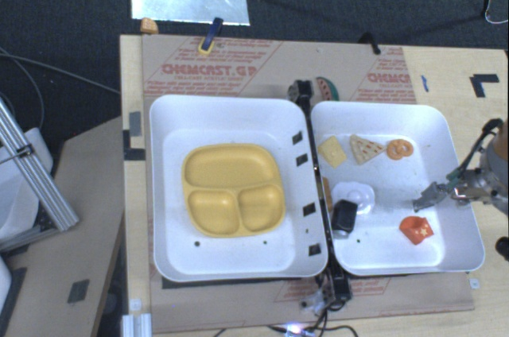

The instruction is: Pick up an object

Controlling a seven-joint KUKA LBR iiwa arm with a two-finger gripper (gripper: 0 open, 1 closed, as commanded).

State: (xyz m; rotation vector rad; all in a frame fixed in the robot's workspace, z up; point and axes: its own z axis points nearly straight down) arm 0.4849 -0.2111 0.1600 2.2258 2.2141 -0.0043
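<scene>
Hand (pixel 423 201) low in right bin (pixel 445 129), finger state unclear, just above red piece (pixel 416 229). Risk: descending off-centre, nudging piece toward wall, closing on nothing.

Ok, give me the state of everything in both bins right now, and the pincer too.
Yellow tray: flat in left bin.
Cheese slice, waffle wedge, pretzel: lying in right bin.
White cup: beside black block.
Red piece: loose, ungripped.
Pincer: above red piece, holding nothing.
</scene>
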